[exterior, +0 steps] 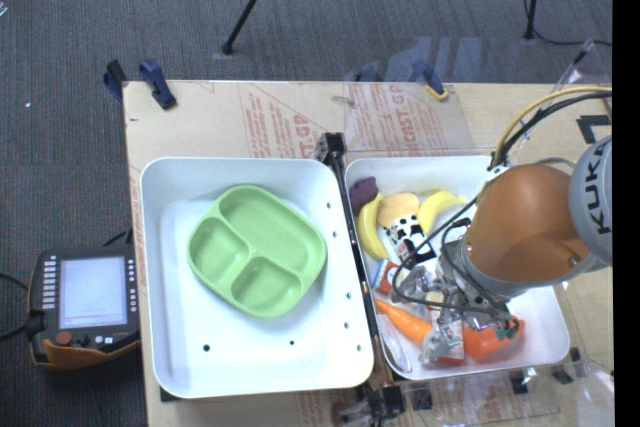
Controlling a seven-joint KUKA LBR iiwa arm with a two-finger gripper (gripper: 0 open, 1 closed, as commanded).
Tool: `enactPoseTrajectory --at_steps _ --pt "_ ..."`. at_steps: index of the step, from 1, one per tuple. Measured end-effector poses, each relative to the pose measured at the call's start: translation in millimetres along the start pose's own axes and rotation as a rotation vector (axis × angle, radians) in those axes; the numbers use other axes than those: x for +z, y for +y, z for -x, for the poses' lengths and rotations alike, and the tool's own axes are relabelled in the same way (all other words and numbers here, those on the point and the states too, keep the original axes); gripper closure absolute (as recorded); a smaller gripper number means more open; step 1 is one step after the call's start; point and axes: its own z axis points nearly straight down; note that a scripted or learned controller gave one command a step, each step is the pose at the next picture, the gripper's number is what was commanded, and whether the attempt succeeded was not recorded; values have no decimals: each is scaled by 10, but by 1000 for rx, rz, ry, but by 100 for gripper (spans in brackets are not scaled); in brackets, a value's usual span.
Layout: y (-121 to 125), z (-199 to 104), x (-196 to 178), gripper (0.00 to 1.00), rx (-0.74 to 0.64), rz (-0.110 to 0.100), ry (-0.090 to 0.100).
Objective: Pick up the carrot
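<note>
Near the right bin's front, the carrot (pixel 408 320) looks rigid, light, smooth; grasp mid-length. Gripper (pixel 447 327) state: cannot tell.

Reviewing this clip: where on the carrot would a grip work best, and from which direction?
Probably the exposed middle of the carrot, coming from above with the fingers across its narrow width. It lies flat and slanted on the right bin floor, its lower-right end hidden under the gripper and clutter, so only that stretch is open.

Plate (pixel 258 250) in left bin (pixel 165 205); carrot (pixel 405 320) apparently right.
</note>
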Motion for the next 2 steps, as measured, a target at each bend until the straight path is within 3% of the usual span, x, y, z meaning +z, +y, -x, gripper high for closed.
enactPoseTrajectory --at_steps 1,2 --pt "49 -10 1 0 90 -1 -1" --pt "58 -5 -58 100 95 3 3"
